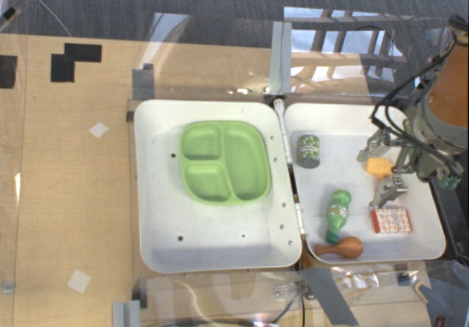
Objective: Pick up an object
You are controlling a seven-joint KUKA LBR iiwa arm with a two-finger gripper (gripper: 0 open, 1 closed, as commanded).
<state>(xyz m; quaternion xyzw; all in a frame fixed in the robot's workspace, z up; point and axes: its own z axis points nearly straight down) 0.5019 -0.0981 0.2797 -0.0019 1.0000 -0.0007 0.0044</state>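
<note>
Arm (447,109): grey casing with an orange band above the wrist; black cables looped alongside; gripper (385,170) was bare metal, two-fingered.

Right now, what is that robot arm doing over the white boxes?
The arm reaches in from the right, over the right bin. Its gripper is open and straddles a small yellow object, with nothing lifted yet. Nearby lie a small green can, a green bottle, a brown drumstick-shaped toy and a red and white box. The left bin holds a green divided plate.
</note>
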